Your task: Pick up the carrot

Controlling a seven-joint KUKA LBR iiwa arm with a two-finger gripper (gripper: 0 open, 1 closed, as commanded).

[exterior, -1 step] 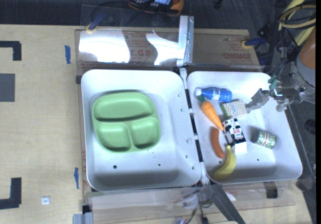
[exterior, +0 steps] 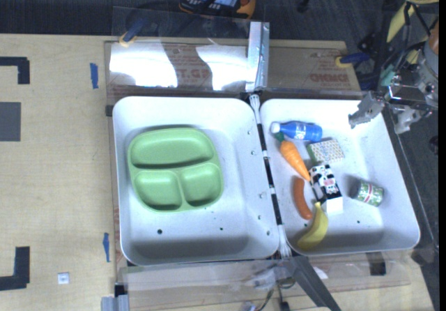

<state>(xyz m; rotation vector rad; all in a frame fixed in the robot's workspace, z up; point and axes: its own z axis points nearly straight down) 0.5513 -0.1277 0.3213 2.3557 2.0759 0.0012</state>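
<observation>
Carrot (exterior: 294, 158) lies in right bin (exterior: 390, 184), untouched.
It sits left of centre, tip toward near side; blue bottle (exterior: 298, 130) just beyond it, sausage (exterior: 302, 198) and banana (exterior: 315, 227) nearer. Patterned packet (exterior: 326, 150), black-and-white box (exterior: 325, 182) and green can (exterior: 366, 193) to its right. Jaws (exterior: 364, 113) hover over bin's far right corner, well apart from carrot; grip state: cannot tell. Left bin (exterior: 237, 128) holds green tray (exterior: 174, 167).

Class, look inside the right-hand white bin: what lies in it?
The right bin holds a carrot, blue bottle, banana, sausage, can and small cartons. Anything beneath them is hidden.
</observation>
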